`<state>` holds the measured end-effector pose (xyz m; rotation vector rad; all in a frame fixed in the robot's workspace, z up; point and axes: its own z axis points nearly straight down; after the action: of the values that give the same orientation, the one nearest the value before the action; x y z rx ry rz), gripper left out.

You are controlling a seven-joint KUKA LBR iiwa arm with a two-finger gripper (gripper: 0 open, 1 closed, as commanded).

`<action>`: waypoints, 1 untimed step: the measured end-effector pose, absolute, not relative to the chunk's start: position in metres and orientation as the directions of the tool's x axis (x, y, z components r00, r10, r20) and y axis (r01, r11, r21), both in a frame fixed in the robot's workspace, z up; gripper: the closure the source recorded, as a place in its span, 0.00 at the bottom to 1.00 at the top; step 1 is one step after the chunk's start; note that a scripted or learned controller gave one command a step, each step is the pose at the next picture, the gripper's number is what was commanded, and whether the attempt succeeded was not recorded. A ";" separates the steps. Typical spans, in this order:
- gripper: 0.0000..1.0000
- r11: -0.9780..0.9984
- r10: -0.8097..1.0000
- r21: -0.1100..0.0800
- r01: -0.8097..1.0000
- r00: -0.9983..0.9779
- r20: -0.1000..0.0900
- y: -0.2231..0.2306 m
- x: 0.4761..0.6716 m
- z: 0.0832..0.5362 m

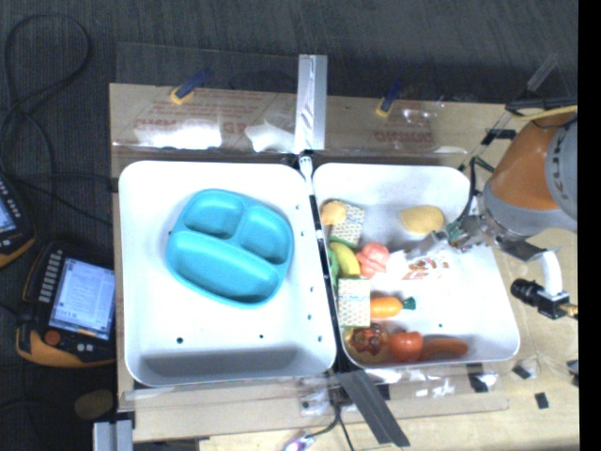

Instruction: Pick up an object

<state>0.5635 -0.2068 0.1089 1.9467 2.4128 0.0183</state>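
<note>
Red sausage [441, 348] by front wall, tool [434, 243] above white packet [427, 268]

A blue tray [230, 244] lies in one white bin [150, 346]; a pink toy [374, 256] and orange carrot [386, 305] fill the other.

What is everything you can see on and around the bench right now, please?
Bins: 2, white, side by side on the bench.
Tray: 1, blue, three compartments, in the left bin.
Potato: 1, tan, right bin, upper middle.
Banana: 1, yellow-green, right bin, by the divider.
Pink item: 1, pink, right of the banana.
Carrot: 1, orange, right bin, centre.
Tomato: 1, red, right bin, near edge.
Sausage: 1, red-brown, right of the tomato.
Card: 1, white with red print, right bin.
Pendant: 1, orange with a lit screen, left of the bench.
Arm: 1, grey and orange, from the right.
Gripper: 1, dark, over the right bin beside the potato.
</note>
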 end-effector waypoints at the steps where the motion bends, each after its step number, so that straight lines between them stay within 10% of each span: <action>1: 0.00 0.150 0.988 0.037 0.988 -0.149 -0.025 -0.191 0.585 0.109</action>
<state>0.5854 -0.1913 0.1087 2.0201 2.3492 0.0179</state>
